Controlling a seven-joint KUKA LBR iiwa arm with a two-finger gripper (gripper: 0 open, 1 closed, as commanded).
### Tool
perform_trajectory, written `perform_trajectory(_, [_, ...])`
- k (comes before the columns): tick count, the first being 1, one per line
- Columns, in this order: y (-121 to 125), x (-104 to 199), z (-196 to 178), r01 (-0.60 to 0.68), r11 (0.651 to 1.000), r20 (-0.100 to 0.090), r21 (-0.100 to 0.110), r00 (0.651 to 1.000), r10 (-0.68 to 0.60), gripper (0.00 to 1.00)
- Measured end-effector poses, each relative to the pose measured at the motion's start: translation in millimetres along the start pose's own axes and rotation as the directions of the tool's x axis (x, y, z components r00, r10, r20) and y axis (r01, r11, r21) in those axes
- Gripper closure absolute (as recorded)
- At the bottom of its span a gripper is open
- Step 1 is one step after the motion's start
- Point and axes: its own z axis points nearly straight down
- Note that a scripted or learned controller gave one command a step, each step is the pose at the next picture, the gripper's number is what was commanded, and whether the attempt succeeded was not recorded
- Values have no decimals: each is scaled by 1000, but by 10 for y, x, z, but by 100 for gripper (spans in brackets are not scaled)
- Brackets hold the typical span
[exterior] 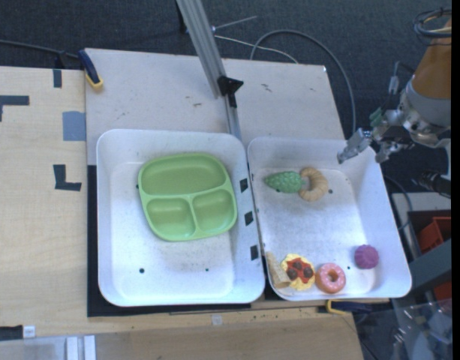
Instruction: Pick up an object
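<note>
- Progress: nothing has been picked up yet, as far as the view shows. The jaws [359,147] hang over the upper right rim of the right bin [380,201], with nothing between them; how far apart they stand is too small to tell.
- The arm [432,88] enters from the right, grey with an orange band above the wrist.
- Candidates for the pick all lie in the right bin. Nearest the jaws, toward the bin's far end, a green leafy toy [284,181] touches a tan ring-shaped pastry [314,184].
- Along the bin's near edge sit a pizza-like piece [296,270], a pink doughnut [332,277] just beside it, and a purple ball [366,256] a little apart to the right.
- The left bin [113,223] holds a green divided plate [188,196] (three compartments, lying flat).
- What is left, by my judgement: move over a chosen item, descend, close, lift. That is the whole task.
- Surface: the bins sit side by side on a pale wooden desk [34,201] marked with dark tape pieces.
- Room: dark carpet [327,6] lies beyond, with a thin cable [305,40] looping across it and a metal pole [203,32] slanting down toward the bins.
</note>
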Motion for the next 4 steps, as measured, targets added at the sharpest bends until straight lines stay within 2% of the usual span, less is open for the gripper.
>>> perform_trajectory(1, [0,0,0,0,1000,0,0,1000,0,0])
perform_trajectory(2, [37,53,452,1,1000,-1,4,1000,-1,0])
perform_trajectory(3, [31,24,1094,0,1000,-1,6,1000,0,0])
perform_trajectory(4, [28,36,1435,0,1000,1,1,1000,0,0])
